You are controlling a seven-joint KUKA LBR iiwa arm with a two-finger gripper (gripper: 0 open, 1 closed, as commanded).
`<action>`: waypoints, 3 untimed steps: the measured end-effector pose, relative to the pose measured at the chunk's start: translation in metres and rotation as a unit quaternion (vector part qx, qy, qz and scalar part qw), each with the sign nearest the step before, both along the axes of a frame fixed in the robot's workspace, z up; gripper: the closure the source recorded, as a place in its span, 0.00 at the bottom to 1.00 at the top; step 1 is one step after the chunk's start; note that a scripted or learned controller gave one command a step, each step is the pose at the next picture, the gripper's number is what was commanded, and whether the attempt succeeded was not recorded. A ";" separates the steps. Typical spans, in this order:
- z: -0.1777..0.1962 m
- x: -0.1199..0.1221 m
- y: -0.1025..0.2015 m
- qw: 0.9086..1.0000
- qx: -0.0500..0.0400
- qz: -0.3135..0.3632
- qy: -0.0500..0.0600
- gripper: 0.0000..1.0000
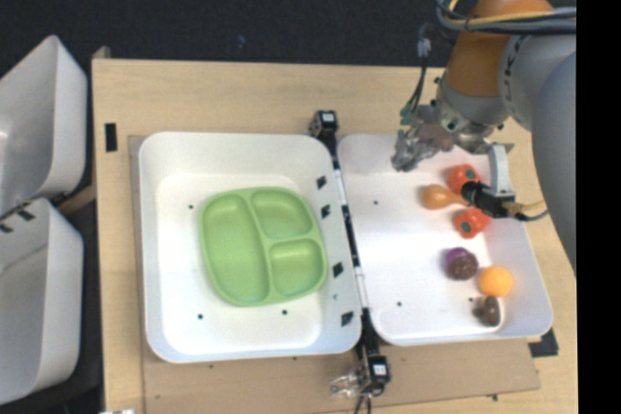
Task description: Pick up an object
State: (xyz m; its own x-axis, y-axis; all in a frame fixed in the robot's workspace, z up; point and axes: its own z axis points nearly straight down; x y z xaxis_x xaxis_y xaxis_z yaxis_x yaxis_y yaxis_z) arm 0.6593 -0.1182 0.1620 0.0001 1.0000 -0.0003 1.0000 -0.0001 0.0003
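While the gripper (412, 150) hangs over the right bin's (408, 276) upper left part, nothing sits between its fingers; whether they are wide or narrow cannot be told from this slant. Nearest object: a yellow-orange fruit (435, 197), just below and slightly right of the tool, long axis roughly left-right. Beside it lie a red piece (462, 177) and a red-green piece (471, 222). Further down: a purple piece (460, 263), an orange ball (495, 281), a brown piece (486, 310). Bin floor is flat, white, smooth; open room lies left of the fruit. Left bin (175, 325) holds a green tray (262, 244). Judgement: a short drop down-right reaches the fruit.
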 end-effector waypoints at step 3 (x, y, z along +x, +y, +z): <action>0.079 -0.024 0.024 1.000 -0.001 0.001 0.000 1.00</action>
